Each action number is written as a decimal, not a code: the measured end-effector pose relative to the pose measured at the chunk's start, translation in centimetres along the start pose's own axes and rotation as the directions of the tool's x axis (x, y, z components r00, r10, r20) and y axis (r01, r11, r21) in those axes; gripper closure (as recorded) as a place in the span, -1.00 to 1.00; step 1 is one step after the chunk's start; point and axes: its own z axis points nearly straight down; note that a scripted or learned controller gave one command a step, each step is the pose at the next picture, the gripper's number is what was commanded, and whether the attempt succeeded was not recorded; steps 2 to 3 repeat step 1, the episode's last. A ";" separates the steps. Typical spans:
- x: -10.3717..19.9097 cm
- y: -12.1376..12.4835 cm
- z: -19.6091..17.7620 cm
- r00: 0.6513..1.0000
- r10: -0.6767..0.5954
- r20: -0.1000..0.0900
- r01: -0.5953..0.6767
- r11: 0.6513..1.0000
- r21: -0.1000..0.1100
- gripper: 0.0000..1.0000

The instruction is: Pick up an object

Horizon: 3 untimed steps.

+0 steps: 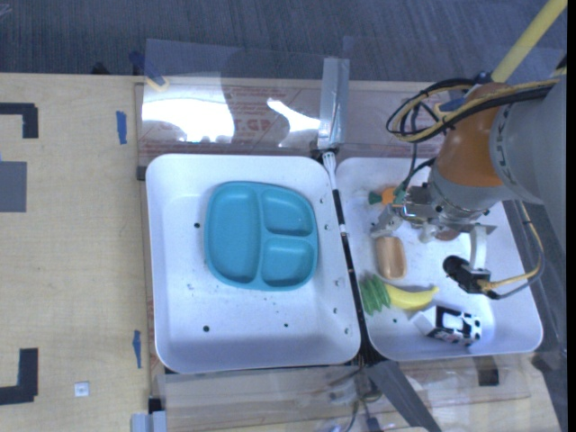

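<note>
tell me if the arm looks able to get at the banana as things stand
Probably yes. The banana lies uncovered in the right bin, and the arm is already above that bin. A green item touches its left end.

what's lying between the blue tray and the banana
In the camera view, the raised rims where the two bins meet and a green leafy piece lie between the blue tray and the banana.

Tan bread roll (pixel 391 257), yellow banana (pixel 410 295), green leafy toy (pixel 373 292), black-white block (pixel 455 324): right bin.
</note>
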 end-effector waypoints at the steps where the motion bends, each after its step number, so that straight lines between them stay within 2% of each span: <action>1: 0.1 -2.4 0.0 0.998 -0.069 0.001 0.069 0.998 -0.001 -1.00; 3: 0.1 -2.4 0.0 0.998 -0.069 0.001 0.069 0.998 -0.001 -1.00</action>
